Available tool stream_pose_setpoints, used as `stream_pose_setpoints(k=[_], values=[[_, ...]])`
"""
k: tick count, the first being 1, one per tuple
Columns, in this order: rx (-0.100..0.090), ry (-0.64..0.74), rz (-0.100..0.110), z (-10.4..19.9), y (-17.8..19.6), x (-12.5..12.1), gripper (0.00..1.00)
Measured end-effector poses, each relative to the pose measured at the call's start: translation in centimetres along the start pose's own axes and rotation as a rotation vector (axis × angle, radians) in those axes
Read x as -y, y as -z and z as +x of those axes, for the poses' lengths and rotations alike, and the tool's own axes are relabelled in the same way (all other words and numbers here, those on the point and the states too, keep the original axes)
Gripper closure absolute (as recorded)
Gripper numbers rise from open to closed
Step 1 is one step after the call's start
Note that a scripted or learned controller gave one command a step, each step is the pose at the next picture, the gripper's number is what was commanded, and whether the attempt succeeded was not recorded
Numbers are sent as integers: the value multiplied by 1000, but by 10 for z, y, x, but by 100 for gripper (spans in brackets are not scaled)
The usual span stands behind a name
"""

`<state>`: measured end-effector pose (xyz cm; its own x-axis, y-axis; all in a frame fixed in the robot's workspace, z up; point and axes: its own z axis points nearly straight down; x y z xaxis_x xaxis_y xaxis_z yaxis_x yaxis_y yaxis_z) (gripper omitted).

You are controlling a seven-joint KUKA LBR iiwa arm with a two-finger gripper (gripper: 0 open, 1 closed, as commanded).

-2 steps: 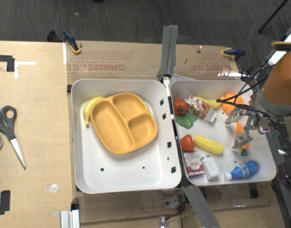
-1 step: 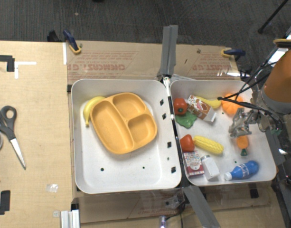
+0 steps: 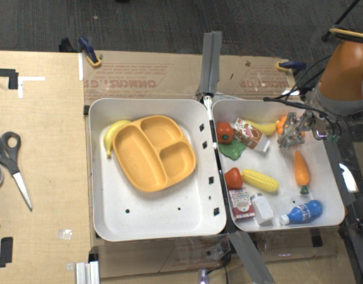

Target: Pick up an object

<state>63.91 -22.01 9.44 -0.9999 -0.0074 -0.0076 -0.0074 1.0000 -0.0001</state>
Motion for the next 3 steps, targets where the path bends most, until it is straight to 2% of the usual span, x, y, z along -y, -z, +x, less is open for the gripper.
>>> stream_pose_setpoints(k=[1,2,3], values=[[-2,-1,0,1,0,1,0],[7,-1,2,-2,12,0,100],[7,-1,1,-2,12,0,0]])
